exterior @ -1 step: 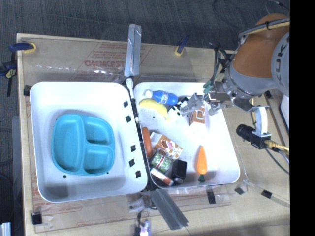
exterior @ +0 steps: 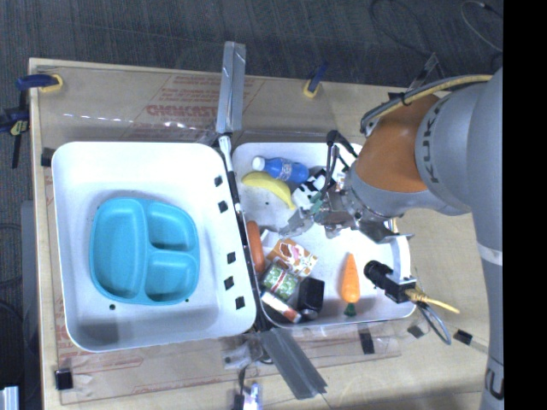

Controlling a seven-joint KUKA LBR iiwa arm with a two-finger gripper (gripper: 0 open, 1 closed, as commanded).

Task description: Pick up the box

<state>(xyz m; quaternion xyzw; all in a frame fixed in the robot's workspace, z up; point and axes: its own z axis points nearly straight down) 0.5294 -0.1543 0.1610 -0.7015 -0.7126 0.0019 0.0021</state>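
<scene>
The box (exterior: 288, 266) is a small colourful carton, orange and white on top with a green end. It lies tilted in the right bin (exterior: 402, 254), near that bin's front left. My gripper (exterior: 309, 210) hangs over the middle of the right bin, just above and slightly right of the box, close to the banana (exterior: 267, 188). Nothing is visibly held in it. The grey arm with its orange band (exterior: 389, 156) covers the bin's right back part.
The right bin also holds a blue bottle (exterior: 285, 171), a carrot (exterior: 349, 278), a black object (exterior: 311, 295) beside the box and a long red-orange item (exterior: 254, 244) along the left wall. In the left bin (exterior: 77, 178) lies a blue divided plate (exterior: 144, 250).
</scene>
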